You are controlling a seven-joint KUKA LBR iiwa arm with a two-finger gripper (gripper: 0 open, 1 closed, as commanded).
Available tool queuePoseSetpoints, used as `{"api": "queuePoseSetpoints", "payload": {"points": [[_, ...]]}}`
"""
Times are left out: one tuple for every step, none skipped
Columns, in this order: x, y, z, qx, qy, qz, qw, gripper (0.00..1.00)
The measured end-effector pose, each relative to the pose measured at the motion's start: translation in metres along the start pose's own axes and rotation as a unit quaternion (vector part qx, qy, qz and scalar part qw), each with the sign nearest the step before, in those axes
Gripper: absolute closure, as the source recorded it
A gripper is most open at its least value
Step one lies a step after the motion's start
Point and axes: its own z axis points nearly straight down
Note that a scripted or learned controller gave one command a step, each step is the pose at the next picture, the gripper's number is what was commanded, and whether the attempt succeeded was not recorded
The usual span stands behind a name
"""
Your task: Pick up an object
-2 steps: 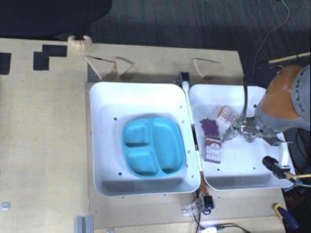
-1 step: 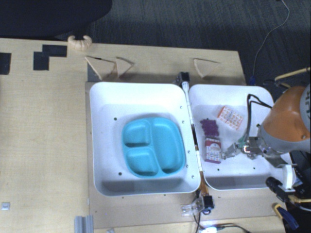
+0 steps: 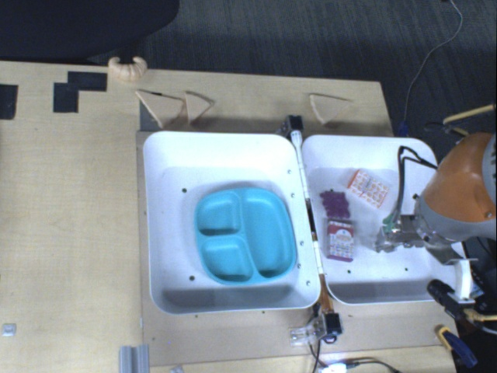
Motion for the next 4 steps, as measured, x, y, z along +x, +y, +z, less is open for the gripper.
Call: {"api": "queuePoseSetpoints", "payload": {"points": [[-0.049, 0.084, 0.003, 0.006, 0.001, -0.002, 1.0, 1.0], [-0.049, 0.083, 0.003, 0.006, 0.001, -0.002, 1.0, 0.0], [-0.019, 0.015, 0.007, 0.008, 0.002, 0.0, 1.0, 0.0], [-0.019, 0.017, -0.004, 0.005, 0.002, -0.001, 1.0, 1.0]]}}
